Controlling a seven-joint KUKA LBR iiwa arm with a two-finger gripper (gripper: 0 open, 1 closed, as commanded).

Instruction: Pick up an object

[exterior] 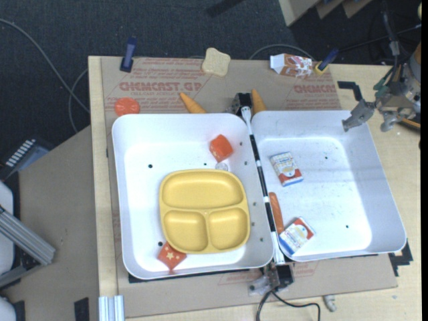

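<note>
You've got a yellow three-compartment tray (pixel 204 210) flat in the left bin (pixel 134 179), an orange block (pixel 221 146) just behind it and a red star block (pixel 172 257) touching its front-left corner. In the right bin (pixel 361 179): a small carton (pixel 285 168) lying flat mid-left, another carton (pixel 295 235) at the front-left corner, and an orange carrot (pixel 275 210) along the left wall.

- Board (pixel 160 85) under the bins: red print "CHEMCAST GP", partly cut off by the left bin.
- Print on the board's right part and on the cartons is too small to read.
</note>
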